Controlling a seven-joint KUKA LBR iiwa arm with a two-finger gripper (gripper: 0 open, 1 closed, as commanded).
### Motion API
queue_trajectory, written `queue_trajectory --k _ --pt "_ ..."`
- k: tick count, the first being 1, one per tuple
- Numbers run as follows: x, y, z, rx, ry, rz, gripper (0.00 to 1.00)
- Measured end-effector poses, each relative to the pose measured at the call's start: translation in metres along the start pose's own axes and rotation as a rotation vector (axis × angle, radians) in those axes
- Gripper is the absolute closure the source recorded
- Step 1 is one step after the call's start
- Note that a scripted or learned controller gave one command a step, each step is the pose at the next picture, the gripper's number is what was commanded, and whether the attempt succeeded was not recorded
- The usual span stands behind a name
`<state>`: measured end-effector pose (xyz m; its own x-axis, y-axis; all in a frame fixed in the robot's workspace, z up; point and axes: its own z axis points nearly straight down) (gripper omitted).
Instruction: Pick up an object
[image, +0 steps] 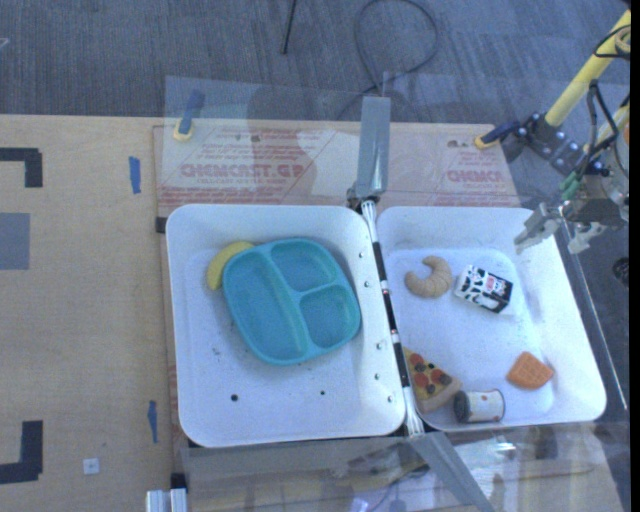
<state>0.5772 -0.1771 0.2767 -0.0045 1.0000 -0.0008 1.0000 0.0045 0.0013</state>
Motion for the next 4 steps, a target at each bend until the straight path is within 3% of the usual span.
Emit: queue_trajectory --k 1,2,3,4 --pt "0.044 0.009 0.145 -0.002 0.0 -0.056 0.0" --pt "0.008 0.02 0.163 -0.038 -0.009 -0.073 0.0" --pt "-0.022 0.043 0.168 -0.044 -0.007 -0.077 0.0" --pt "-0.026 0.045 0.152 -0.055 -0.015 -0.074 1.0"
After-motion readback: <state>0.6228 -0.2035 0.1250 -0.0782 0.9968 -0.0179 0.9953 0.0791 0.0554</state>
